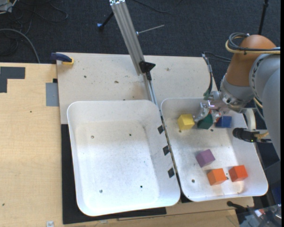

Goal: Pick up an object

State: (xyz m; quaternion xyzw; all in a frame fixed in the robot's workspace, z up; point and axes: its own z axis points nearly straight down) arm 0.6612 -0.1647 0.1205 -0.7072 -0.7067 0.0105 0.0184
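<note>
Six small blocks in right bin (pixel 258 174). Gripper (pixel 206 113) low at bin's far end, right over green block (pixel 206 122), betw. yellow block (pixel 185 122) and blue block (pixel 224 122); spread or pinched, can't tell. Prob. light, rigid, not fragile; best taken across flat opposite faces.

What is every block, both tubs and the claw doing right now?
yellow block: lying in the right tub, beside the claw
green block: right at the claw's tip, partly hidden
blue block: behind the claw, near the arm
purple block: lying loose, mid tub
orange block: lying near the front rim
red-orange block: lying beside the orange block
right tub: holds all six blocks
left tub: sitting flat
claw: low over the green block
</note>
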